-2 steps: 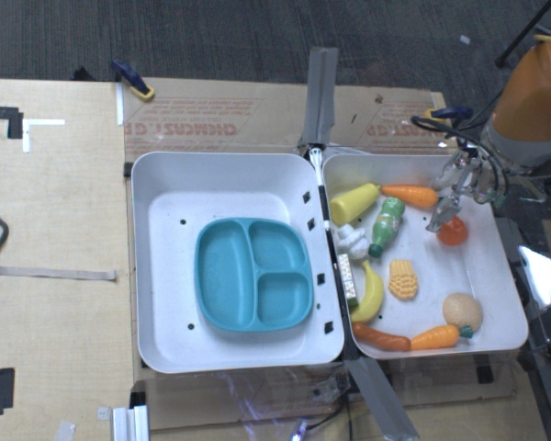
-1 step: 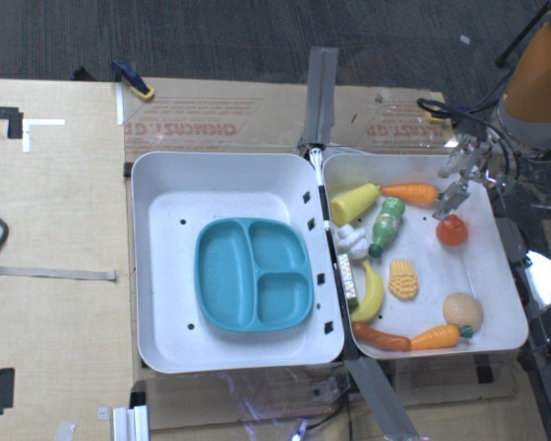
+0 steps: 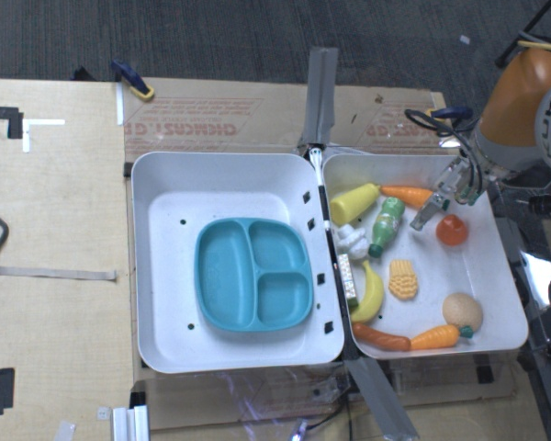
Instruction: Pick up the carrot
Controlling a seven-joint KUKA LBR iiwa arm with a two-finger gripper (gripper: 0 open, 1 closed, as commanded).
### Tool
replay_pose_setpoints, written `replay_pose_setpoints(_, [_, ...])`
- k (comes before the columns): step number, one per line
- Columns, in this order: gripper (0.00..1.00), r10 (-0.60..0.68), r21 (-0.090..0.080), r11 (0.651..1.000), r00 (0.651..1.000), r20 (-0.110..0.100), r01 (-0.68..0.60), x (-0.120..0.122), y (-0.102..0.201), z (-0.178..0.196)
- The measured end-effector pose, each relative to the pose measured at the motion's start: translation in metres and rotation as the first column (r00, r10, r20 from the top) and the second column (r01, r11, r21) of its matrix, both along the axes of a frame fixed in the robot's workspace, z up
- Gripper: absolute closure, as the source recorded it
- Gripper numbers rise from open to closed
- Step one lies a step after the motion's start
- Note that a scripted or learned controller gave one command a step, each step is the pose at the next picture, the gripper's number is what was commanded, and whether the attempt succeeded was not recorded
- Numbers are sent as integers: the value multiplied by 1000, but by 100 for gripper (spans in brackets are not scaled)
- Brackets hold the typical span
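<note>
From above the bench, the arm comes in from the right and its claw [image 3: 436,205] hangs over the far part of the right bin [image 3: 496,274], low among the toy food. I cannot tell whether it is spread or closed; it is too small and blurred against the white floor, and nothing can be seen caught in it. There are two carrots in that bin. One carrot [image 3: 406,193] lies at the far side, just left of the claw, its tip against the yellow pepper [image 3: 353,202] and the green bottle [image 3: 385,225] close on its near side. The second carrot [image 3: 438,337] lies along the near wall, touching the red chilli [image 3: 380,338] and just under the tan egg [image 3: 462,310]. To my eye the far carrot is the one being lined up. To do it well I would shift left until the claw sits over the carrot's thick middle, turn it to straddle the carrot across its width, and come straight down, keeping off the bottle and the red tomato [image 3: 452,231] just right of the claw. The risk is pinching the thin tip, which would likely slip out. The left bin [image 3: 156,246], with its teal tray [image 3: 254,274], plays no part.
</note>
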State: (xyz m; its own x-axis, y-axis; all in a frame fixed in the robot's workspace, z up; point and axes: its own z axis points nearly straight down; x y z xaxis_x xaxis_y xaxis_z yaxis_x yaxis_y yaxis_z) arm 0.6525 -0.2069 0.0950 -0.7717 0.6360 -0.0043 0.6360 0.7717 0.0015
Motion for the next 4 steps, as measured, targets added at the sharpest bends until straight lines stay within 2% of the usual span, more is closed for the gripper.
replay_pose_setpoints(1, [0,-353,1,936,936,-3,353,-7,11,-2])
replay_pose_setpoints(2, [100,-350,-2,937,937,0,350,-6,11,8])
replay_pose_setpoints(3, [100,-465,-4,886,885,-14,465,3,28,-6])
replay_pose_setpoints(4, [100,-396,1,918,918,-2,396,-2,75,41])
